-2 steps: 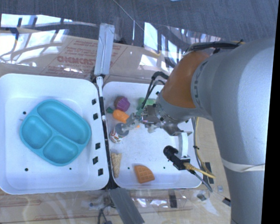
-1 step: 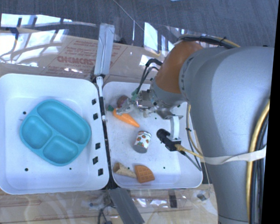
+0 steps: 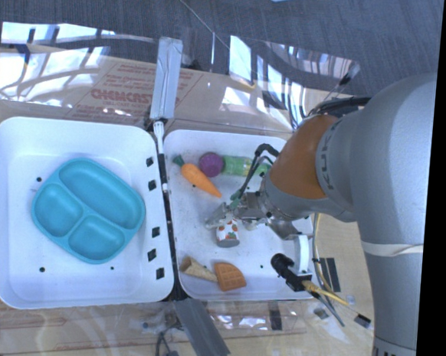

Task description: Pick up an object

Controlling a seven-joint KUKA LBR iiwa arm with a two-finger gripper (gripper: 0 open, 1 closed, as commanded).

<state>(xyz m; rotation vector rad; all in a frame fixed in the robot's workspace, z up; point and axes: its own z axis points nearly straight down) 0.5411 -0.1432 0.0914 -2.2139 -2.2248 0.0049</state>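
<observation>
The gripper (image 3: 228,216) is seen low in the right bin (image 3: 176,208), just above a small white patterned object (image 3: 227,233); whether its fingers are spread or closed cannot be told, being hidden by the wrist. Leftward, a blue divided plate (image 3: 87,209) fills the left bin's (image 3: 6,195) middle. A carrot (image 3: 200,179) and purple ball (image 3: 211,164) lie near the right bin's far edge, a green item (image 3: 239,165) partly hidden behind the arm, and a cone (image 3: 197,269) and toast-like piece (image 3: 230,276) at its near edge.

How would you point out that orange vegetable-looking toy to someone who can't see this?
Look in the right-hand white bin, near its upper left corner. The toy carrot lies there beside a purple ball; it is the long, pointed orange piece with a green stub.
</observation>
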